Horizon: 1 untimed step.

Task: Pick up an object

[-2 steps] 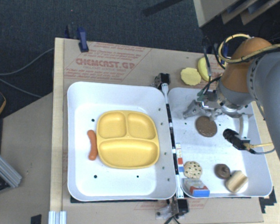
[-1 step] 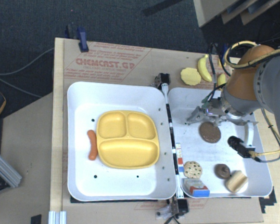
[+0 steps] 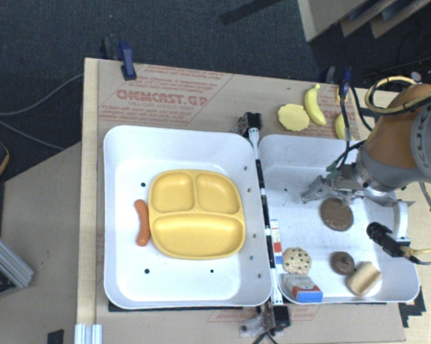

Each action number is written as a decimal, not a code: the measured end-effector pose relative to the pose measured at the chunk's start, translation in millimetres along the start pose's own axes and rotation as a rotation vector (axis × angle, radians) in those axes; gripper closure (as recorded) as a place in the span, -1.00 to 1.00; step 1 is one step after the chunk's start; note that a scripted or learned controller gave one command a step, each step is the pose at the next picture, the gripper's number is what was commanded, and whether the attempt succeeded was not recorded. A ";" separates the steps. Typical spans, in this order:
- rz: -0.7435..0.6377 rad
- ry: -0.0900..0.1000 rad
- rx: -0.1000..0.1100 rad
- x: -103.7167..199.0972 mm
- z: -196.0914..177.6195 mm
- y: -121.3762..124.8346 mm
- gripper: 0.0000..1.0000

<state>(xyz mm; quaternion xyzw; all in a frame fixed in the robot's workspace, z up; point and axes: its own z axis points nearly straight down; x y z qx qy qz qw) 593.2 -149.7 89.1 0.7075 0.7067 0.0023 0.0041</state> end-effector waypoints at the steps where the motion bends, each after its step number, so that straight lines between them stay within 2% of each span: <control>1: 0.001 -0.001 -0.001 -42.2 -0.5 -43.4 -1.00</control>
